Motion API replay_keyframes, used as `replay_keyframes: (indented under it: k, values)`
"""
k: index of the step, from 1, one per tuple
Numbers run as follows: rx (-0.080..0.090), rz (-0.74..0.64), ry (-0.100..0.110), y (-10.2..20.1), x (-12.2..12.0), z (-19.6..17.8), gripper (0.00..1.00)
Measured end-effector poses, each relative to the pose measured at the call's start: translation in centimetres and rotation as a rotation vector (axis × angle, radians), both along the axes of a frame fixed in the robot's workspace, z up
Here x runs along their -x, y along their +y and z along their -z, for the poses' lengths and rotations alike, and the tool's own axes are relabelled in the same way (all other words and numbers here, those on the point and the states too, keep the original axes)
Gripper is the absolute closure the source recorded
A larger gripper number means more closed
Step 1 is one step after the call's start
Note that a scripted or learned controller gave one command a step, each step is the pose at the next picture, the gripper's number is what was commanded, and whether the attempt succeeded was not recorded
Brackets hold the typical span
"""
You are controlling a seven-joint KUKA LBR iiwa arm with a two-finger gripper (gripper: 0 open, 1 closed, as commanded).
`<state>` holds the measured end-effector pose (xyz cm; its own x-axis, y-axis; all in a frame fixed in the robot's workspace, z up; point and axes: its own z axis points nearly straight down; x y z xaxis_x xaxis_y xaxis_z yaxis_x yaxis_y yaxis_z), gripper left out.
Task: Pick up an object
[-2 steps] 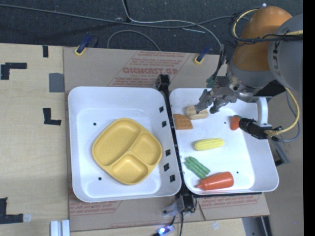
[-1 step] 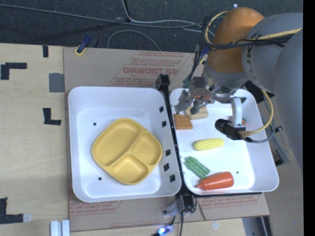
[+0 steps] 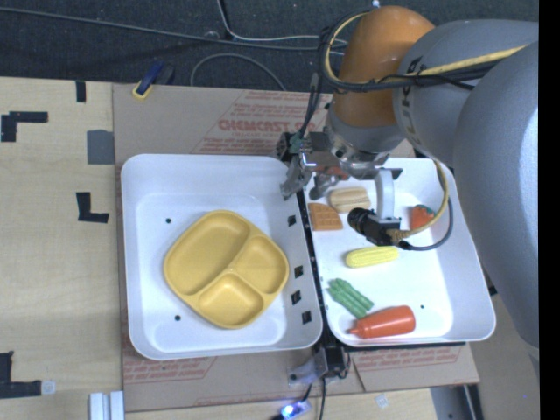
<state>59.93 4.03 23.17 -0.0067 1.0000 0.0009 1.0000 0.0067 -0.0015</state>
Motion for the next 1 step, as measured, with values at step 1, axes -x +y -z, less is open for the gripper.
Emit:
replay_keyframes:
  k: [1]
  values:
    - [0.001,0.001,-0.001,4.89,-2.94,0.7,1.0]
